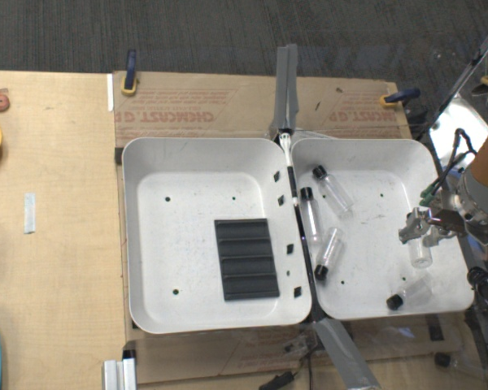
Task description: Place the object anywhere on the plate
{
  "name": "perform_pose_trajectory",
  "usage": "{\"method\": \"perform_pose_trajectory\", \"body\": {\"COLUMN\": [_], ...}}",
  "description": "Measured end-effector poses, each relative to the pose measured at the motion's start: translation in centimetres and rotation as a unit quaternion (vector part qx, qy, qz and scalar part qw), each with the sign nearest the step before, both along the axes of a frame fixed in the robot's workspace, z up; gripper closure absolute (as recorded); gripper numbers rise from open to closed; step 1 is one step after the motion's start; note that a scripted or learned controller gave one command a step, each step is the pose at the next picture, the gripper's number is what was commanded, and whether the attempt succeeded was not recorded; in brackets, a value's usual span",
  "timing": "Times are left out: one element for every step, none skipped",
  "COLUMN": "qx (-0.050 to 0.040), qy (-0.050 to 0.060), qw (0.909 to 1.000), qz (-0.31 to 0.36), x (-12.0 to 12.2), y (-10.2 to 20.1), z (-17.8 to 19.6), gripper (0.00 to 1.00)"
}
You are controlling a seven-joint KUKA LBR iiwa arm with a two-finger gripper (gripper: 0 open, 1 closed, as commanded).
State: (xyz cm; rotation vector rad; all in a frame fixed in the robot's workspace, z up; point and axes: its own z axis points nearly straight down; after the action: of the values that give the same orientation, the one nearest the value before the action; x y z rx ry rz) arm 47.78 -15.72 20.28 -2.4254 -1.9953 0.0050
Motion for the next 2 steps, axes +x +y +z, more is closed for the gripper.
{"method": "perform_pose_trajectory", "body": {"qx": [0.0003,-0.0006], "qy": [0.001,0.001], "qw": [0.9997,0.9983], "qz": [-0.026,-0.059], "x": [4.1,5.6], "y": [6.3,14.1], "z": [-4.3,-1.3], "gripper": [1.0,1.0]}}
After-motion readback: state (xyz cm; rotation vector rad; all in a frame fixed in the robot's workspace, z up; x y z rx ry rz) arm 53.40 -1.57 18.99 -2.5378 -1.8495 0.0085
